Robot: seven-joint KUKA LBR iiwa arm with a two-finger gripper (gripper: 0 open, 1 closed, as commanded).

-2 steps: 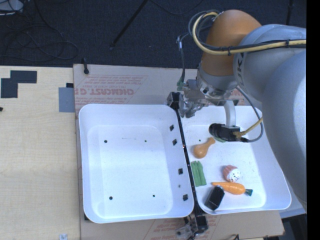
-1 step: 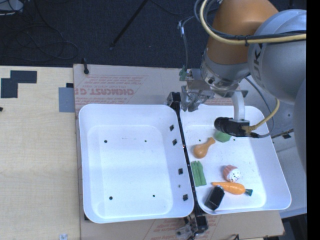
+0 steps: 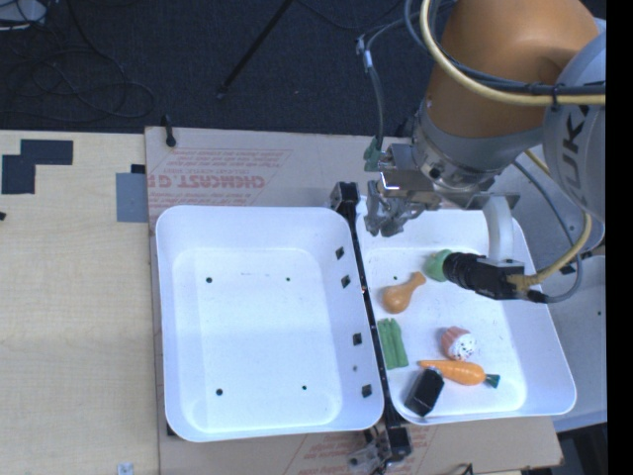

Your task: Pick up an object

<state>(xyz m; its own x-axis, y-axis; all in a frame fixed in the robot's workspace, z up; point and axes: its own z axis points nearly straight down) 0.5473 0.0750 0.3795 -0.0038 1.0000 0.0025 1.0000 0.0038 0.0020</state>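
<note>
Claw (image 3: pixel 388 221) over rt bin (image 3: pixel 539 364), cardboard-topped bench (image 3: pixel 69 315).

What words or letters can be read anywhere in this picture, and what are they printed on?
"CHEMCAST, G...", in red and upside down, on the brown cardboard sheet behind the left white bin; the smaller lines beneath it are too blurred to read.
"UK", part of a longer name cut off by the picture edge, on the grey arm.
Red print on the cardboard's front edge: too blurred to read.
</note>
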